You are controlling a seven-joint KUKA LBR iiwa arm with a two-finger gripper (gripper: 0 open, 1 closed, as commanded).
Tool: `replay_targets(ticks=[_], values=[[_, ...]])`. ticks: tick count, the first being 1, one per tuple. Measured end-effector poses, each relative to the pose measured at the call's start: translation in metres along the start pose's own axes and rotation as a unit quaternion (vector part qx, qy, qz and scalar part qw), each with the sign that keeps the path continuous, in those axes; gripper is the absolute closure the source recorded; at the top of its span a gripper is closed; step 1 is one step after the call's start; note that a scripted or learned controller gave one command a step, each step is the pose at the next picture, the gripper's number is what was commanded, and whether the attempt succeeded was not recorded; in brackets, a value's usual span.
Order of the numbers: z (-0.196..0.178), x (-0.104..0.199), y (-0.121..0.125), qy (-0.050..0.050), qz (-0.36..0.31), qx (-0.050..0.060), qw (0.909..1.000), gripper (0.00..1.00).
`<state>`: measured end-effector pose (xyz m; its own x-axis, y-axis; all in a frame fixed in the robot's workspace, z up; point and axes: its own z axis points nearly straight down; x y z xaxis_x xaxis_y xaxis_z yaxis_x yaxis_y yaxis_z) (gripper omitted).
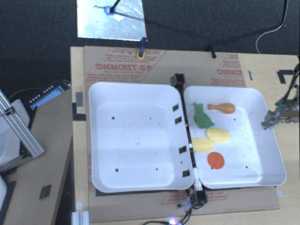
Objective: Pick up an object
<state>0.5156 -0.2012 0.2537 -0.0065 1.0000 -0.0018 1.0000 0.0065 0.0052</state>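
Green toy, orange drumstick, two yellow pieces, red disc in right bin.

— Where did we see the gripper?
— At the scene's right edge, about mid-depth, reaching in from the right and hanging low.
— And its fingers?
— We couldn't make them out.

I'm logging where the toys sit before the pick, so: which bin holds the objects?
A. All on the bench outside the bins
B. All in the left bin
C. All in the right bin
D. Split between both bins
C: the green toy, the orange drumstick, the two yellow pieces and the red disc all lie in the right bin, near its left side.
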Motion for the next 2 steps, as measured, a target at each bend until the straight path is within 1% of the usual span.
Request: replay_targets(ticks=[1,2], values=[[-0.161,0.136,0.034,0.002,-0.006,-0.009,0.9999,1.0],[-0.188,0.138,0.093,0.0,0.0,-0.002,1.0,1.0]])
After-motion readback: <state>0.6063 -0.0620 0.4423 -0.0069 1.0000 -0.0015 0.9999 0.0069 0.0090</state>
